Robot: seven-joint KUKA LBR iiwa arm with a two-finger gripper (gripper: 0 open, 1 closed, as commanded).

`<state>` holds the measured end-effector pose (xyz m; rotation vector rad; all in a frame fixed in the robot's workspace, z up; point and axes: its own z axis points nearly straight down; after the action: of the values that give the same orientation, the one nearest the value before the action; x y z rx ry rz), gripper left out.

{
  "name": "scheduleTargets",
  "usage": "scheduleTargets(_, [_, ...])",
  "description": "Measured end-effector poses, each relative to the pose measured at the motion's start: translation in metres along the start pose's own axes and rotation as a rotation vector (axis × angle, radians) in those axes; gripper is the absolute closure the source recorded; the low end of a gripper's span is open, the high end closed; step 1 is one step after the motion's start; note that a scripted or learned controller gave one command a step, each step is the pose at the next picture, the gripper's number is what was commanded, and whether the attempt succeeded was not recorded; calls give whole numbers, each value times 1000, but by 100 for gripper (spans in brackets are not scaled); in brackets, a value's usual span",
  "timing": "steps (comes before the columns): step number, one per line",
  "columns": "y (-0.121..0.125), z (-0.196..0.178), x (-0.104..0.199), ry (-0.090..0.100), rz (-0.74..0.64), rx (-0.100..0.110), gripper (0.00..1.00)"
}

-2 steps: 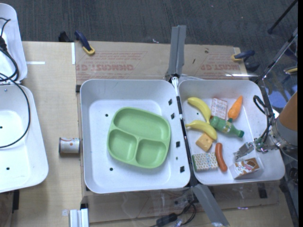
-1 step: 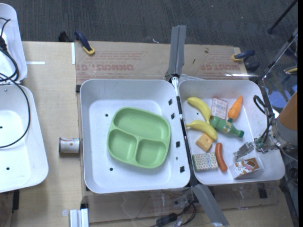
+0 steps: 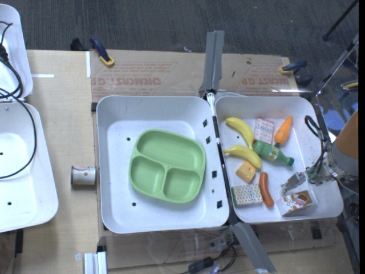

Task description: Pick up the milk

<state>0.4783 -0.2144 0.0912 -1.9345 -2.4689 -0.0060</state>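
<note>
Where tool [image 3: 295, 181] hovers, milk [image 3: 297, 202] (perhaps untouched) lies.

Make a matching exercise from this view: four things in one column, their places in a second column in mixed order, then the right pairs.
Things
1. green plate
2. carrot
3. milk carton
4. small can

Places
A. far part of the right bin, beside the pink packet
B. on the bench, just outside the left bin's left wall
C. middle of the left bin
D. near right corner of the right bin, just below the gripper

Pairs: 1-C, 2-A, 3-D, 4-B
</note>
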Motion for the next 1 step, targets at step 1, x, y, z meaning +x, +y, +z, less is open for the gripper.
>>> scheduleTargets(1, [35, -53, -16, -8, 2, -1, 0])
